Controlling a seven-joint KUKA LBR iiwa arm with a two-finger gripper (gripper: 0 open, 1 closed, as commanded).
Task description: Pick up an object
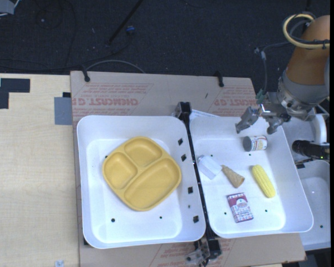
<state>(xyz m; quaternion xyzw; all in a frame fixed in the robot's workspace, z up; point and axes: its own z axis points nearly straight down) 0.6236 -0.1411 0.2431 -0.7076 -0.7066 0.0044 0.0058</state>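
Bench bins (94, 149): yellow tray (142, 173), corn (263, 181).

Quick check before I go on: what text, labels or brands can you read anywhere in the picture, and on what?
"CHEMCRZT. G": red print on the cardboard sheet under the bins, seen upside down, so my reading is uncertain.
Red packet in the right bin: label too small to read.
Small can: label blurred, unreadable.

Grey arm with orange band (307, 54) cut off by right edge. Small grey-and-white can (255, 143) just below the fingers (246, 121): label too small to read. Red-and-white packet (240, 207) print unreadable too.
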